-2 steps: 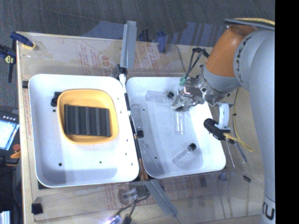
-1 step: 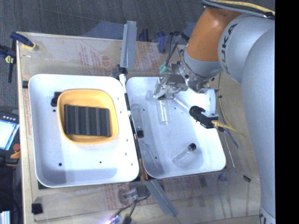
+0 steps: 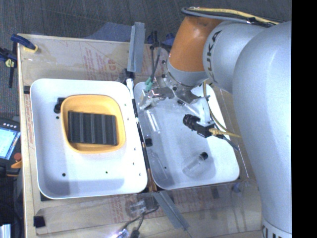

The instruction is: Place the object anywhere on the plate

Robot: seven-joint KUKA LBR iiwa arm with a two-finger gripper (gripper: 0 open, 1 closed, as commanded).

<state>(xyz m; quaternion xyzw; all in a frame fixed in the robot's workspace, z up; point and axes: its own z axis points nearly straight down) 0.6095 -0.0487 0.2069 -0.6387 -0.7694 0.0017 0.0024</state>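
The grey arm runs off the right and bottom edges and covers the right bin's far right corner. The tool sits under the orange band, too small and cluttered to read (its tips blend into the white bin). A screen is cut by the left edge.

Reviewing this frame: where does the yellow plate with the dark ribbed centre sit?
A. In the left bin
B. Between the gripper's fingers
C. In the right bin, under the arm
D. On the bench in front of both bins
A: the yellow plate lies flat inside the left bin, apart from the arm over the right bin.
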